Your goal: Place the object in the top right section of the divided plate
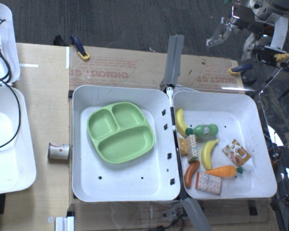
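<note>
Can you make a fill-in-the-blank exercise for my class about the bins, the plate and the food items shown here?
1. The green plate lies in the ____ bin.
2. The plate has ____ sections.
3. The carrot is ____ in colour.
4. The green bottle lies between two ____.

Missing words: left; three; orange; bananas

- Two white bins (pixel 80 133), side by side.
- One green divided plate (pixel 121 132), with three sections.
- Two bananas (pixel 181 122).
- One green bottle (pixel 202 130).
- One carrot (pixel 222 171).
- One sausage (pixel 191 172).
- Three small packets (pixel 236 152).
- Two blue clamps (pixel 79 46).
</note>
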Motion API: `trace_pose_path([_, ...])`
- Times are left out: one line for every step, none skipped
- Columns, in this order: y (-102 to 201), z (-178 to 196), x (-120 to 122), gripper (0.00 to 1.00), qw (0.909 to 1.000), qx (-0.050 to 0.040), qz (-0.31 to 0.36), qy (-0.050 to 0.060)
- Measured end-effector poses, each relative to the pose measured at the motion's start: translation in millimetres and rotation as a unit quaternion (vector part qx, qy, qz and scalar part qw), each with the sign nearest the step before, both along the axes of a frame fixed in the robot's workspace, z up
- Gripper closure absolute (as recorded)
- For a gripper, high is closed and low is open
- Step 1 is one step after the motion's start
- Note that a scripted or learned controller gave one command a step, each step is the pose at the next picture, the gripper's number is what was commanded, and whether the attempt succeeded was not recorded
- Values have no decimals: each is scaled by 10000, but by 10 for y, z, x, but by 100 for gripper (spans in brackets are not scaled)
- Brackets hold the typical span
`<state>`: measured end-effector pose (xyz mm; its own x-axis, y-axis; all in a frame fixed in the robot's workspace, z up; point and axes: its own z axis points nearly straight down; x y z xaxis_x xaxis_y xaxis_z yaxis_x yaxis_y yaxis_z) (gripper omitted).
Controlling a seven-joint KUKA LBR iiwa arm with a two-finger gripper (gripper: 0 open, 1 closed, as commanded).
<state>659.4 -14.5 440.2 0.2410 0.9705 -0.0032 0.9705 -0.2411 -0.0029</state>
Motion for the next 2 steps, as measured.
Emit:
trace_pose_path([0, 0, 0, 0, 10000, 0, 0, 0])
trace_pose_path([0, 0, 0, 0, 10000, 0, 0, 0])
